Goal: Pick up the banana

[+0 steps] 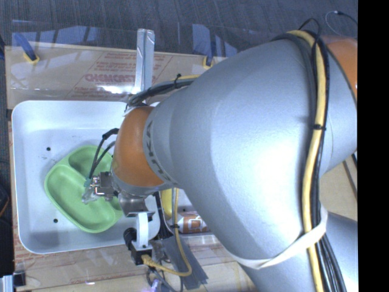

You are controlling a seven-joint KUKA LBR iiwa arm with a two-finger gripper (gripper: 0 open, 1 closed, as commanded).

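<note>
Reaching over the white bin, my arm hangs beside the green dish; my tool's grip cannot be told.

1 fixed camera is looking down at a slant from above the bench, taking in the left white bin, while the grey arm is crowding in very near from the right.
</note>
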